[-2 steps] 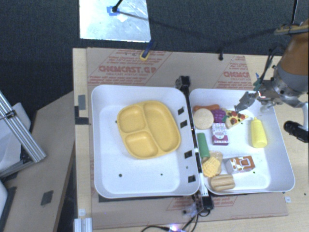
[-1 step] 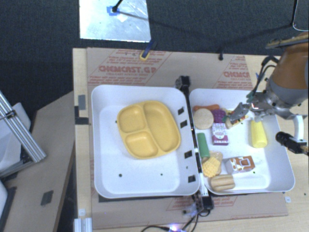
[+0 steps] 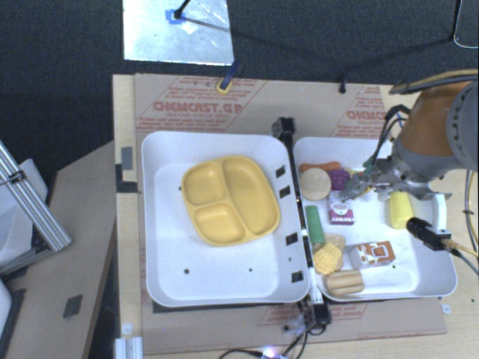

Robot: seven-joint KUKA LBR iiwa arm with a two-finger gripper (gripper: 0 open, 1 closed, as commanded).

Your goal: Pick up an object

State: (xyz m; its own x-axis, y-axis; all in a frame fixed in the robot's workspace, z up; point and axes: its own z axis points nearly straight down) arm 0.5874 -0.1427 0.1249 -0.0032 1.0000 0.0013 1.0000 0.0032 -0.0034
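The right bin holds several toy foods. Among them are a round tan bun, a purple bunch of grapes, a small white and purple carton, a green cucumber, a yellow block, an orange and white carton, a yellow waffle and a bread roll. My gripper reaches in from the right and hangs low just above the small carton, beside the grapes. I see nothing held in it.
The left bin carries a yellow divided plate. A black divider strip runs between the two bins. An orange carrot lies at the right bin's far edge. The grey arm covers that bin's far right corner.
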